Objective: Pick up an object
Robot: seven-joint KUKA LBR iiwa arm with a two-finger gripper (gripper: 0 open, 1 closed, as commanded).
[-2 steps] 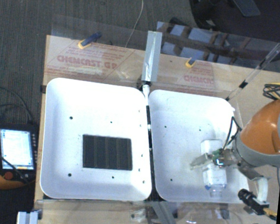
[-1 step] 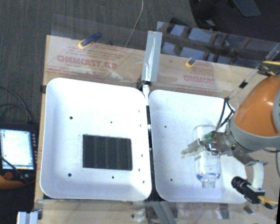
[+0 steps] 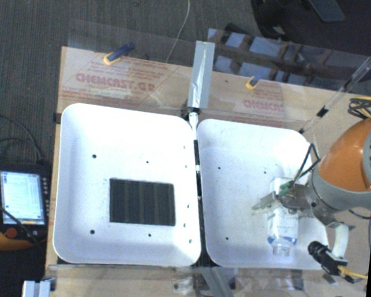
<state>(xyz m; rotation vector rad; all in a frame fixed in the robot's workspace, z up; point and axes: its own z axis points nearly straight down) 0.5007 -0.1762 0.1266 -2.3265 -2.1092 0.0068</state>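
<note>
Camera view: one clear bottle below tool, one dark mat.

The arm hides the end effector; its fingers cannot be seen.

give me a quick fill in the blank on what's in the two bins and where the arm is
The dark ridged mat lies in the ____ bin.
The clear plastic bottle lies in the ____ bin.
The band above the arm's wrist is ____.
The gripper sits over the bottle's ____ end in the picture.

Missing words: left; right; orange; upper
</note>
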